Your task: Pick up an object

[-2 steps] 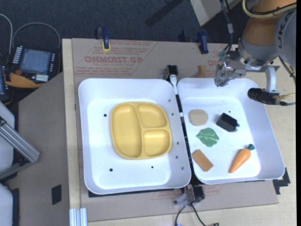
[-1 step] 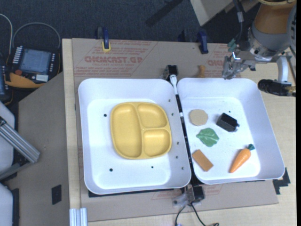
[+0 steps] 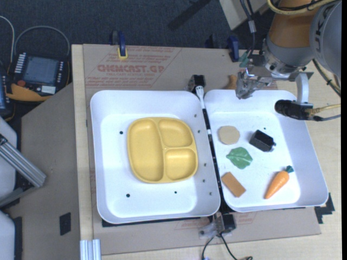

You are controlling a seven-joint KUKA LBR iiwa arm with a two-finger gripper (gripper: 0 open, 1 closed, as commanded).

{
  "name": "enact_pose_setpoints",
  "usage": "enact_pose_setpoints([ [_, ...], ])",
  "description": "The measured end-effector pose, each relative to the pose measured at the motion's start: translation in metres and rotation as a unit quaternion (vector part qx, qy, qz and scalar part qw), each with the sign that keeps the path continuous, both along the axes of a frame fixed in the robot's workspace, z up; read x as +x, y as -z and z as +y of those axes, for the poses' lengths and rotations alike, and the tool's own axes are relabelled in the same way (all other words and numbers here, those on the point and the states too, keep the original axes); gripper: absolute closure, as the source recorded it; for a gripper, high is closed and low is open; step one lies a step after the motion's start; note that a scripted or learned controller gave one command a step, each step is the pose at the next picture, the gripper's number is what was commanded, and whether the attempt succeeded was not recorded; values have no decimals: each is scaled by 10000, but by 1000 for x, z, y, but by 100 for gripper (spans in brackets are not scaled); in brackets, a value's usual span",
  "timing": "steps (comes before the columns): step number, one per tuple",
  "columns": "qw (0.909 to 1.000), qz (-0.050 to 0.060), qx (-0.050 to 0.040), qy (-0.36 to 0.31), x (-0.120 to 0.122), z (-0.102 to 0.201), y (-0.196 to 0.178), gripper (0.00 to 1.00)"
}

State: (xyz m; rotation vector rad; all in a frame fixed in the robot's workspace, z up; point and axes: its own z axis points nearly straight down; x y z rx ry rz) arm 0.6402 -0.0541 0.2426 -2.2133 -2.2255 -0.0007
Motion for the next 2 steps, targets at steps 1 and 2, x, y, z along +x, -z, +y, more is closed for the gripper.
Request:
enact_pose_setpoints([
  [1,10000,12,0,0,-30,55,8,100],
  [2,10000,12,-6,7,-57,105,19,100],
])
